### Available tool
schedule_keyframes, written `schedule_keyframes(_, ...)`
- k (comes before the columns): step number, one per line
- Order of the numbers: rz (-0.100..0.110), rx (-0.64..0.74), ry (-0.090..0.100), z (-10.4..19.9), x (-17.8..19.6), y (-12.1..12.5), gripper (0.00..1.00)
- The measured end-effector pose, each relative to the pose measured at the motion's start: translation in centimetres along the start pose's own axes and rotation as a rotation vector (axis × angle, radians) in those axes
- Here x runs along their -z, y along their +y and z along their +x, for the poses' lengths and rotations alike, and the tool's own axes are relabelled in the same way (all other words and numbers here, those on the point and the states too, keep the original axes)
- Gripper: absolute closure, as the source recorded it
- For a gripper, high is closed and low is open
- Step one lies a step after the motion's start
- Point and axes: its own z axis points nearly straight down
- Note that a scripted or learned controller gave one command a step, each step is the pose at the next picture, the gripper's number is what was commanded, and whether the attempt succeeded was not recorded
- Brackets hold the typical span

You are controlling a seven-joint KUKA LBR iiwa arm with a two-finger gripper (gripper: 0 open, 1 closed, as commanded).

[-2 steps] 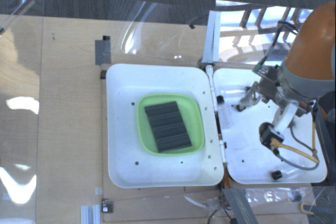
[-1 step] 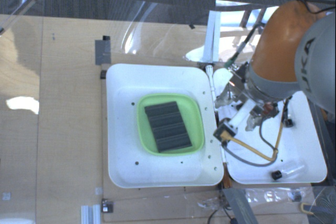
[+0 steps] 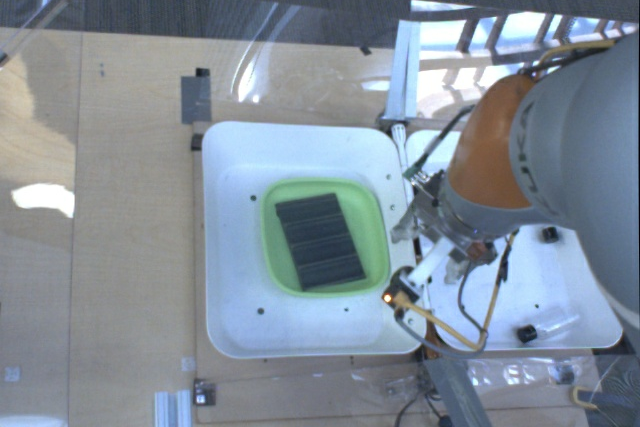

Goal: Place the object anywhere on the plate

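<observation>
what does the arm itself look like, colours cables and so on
The arm is a thick, rounded grey body with an orange band above the wrist. Below it sits a cluttered metal wrist assembly with thin black cables and a yellowish cable looping underneath, plus a small glowing orange light.

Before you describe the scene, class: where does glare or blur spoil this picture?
Camera view: bright window glare washes over the wooden bench at left and streaks its far edge; the arm, close to the lens, looks soft; the green plate and the dark ridged block on it are evenly lit and sharp.
</observation>
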Motion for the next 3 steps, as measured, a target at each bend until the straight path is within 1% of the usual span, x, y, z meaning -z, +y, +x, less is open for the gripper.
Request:
schedule_keyframes(1,-0.004,-0.020,0.003,-1.7,0.2,5.8,0.00)
schedule_keyframes(2,-0.002,-0.107,0.001,-7.1,0.1,7.0,0.00)
schedule_keyframes(3,-0.005,-0.328,0.003,-10.9,5.2,10.7,0.00)
